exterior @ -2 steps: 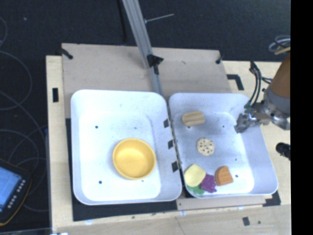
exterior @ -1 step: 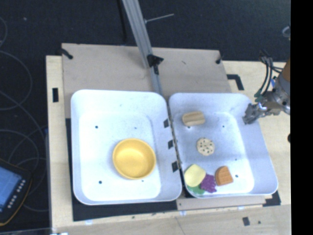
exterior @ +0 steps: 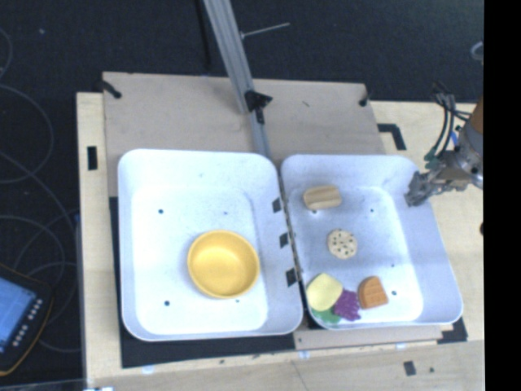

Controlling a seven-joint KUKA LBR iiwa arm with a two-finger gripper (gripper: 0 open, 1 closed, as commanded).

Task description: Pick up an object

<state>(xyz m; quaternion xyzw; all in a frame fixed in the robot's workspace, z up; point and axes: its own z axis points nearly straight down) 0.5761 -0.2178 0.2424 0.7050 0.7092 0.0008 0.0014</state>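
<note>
- Gripper (exterior: 419,189): at the right bin's (exterior: 423,243) upper right rim, about 2 o'clock from that bin's centre; nothing seen between its parts; whether released or clenched cannot be told.
- Right bin contents: bread roll (exterior: 321,197) at 11 o'clock; cookie (exterior: 342,243) near centre; yellow piece (exterior: 323,291), purple grapes (exterior: 348,305) and orange piece (exterior: 373,292) clustered at 6 o'clock, yellow piece touching grapes.
- Left bin (exterior: 155,194): yellow bowl (exterior: 222,263), upright, at 5 o'clock.
- Both bins rest on the tabletop (exterior: 94,243).
</note>
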